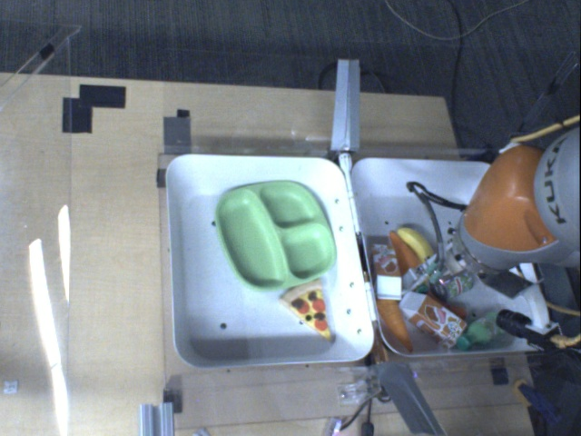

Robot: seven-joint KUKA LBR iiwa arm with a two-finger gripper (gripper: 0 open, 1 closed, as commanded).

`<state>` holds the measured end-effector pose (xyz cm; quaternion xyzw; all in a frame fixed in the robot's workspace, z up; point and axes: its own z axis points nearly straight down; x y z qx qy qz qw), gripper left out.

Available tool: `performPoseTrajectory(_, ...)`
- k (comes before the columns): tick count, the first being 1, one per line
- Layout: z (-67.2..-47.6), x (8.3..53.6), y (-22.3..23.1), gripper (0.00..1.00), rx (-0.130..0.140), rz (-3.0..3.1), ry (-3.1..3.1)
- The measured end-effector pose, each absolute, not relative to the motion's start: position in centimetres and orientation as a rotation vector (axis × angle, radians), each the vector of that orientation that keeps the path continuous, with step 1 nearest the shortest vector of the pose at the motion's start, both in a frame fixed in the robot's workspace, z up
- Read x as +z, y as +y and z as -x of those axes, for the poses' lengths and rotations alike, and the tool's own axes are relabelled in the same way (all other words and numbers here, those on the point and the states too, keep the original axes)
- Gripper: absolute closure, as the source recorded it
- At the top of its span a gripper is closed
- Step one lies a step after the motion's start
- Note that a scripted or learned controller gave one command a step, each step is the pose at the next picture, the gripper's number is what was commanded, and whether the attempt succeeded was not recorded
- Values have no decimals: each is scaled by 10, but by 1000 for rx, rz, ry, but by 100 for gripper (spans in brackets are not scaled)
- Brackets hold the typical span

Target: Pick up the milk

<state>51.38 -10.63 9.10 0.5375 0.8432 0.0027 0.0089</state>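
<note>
The milk (438, 321) is a small carton with an orange and white print, lying on its side near the front of the right bin (381, 184). My gripper (438, 275) hangs just above and behind the carton, under the orange band of the arm (510, 207). Cables and the wrist body hide much of the gripper. Nothing can be made out between it and the carton.
Around the carton lie a banana (414, 242), a long orange-brown bread roll (392, 321), a red and white packet (388, 271) and a green item (477, 331). The left bin (191, 262) holds a green divided plate (277, 232) and a pizza slice (310, 308).
</note>
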Motion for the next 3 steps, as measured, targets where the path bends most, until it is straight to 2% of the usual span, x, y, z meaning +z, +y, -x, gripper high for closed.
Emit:
performPoseTrajectory(1,-585,187,-75,0,7,-1541,2728)
performPoseTrajectory(2,-584,90,-95,0,9,-1453,2770)
performPoseTrajectory(3,-668,188,-69,0,7,-1301,2848)
